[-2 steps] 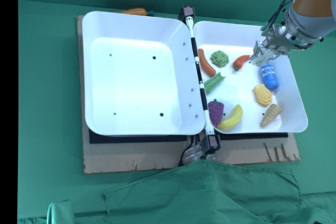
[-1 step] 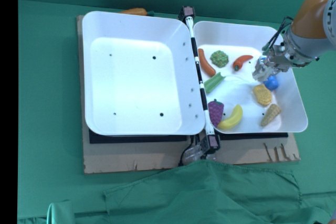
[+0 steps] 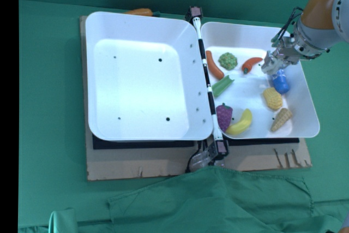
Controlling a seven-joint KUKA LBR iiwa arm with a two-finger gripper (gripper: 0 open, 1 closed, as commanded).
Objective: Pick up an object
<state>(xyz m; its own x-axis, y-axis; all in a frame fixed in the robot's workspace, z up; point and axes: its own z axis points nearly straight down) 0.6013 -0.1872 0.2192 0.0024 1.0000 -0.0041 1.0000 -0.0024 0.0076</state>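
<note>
My gripper (image 3: 274, 66) hangs over the right bin (image 3: 308, 117) near its far right side, directly above a small blue object (image 3: 281, 84) and touching or almost touching its top. The same bin holds a red chili (image 3: 251, 64), a green bumpy vegetable (image 3: 228, 60), a red-orange sausage shape (image 3: 214, 65), a green pod (image 3: 222, 85), a purple grape bunch (image 3: 224, 114), a banana (image 3: 240, 123), a yellow corn cob (image 3: 272, 99) and a tan cone-shaped piece (image 3: 281, 119).
The left bin (image 3: 103, 24) sits beside it, joined along a black-and-white divider bar (image 3: 204, 76). An orange object (image 3: 139, 11) lies behind the left bin's far rim. Green cloth (image 3: 218, 199) bunches at the front of the bench.
</note>
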